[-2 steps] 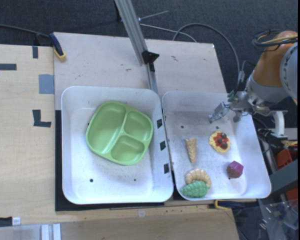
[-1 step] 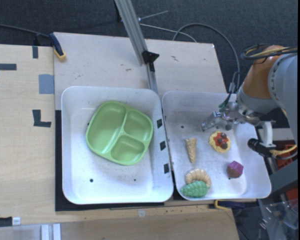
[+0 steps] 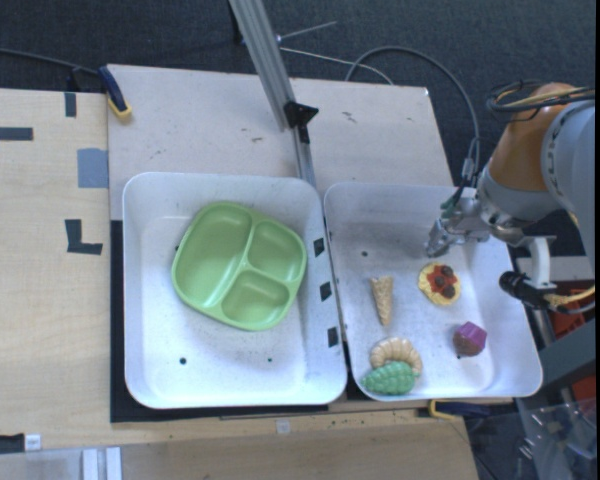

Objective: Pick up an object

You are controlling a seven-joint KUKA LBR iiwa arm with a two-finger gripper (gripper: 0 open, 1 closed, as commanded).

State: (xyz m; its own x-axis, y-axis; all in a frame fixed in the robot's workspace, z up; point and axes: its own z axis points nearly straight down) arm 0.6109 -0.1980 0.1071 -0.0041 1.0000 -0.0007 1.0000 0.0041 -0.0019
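The right bin [image 3: 380, 208] holds a small round pizza-like toy [image 3: 440, 284], a cone-shaped toy [image 3: 382, 298], a purple toy [image 3: 469, 339], a tan croissant-like toy [image 3: 395, 350] and a green bumpy toy [image 3: 390, 377]. My gripper [image 3: 442, 238] hangs low over the right bin, just above and up from the pizza toy. Nothing shows between its fingertips. The grey arm with its orange band [image 3: 525, 153] reaches in from the right.
The left bin [image 3: 140, 268] holds a green divided plate [image 3: 240, 264]. A metal pole [image 3: 270, 58] slants across the bench down to the bins' shared wall. A yellow-and-blue clamp [image 3: 115, 95] lies at the bench's upper left.
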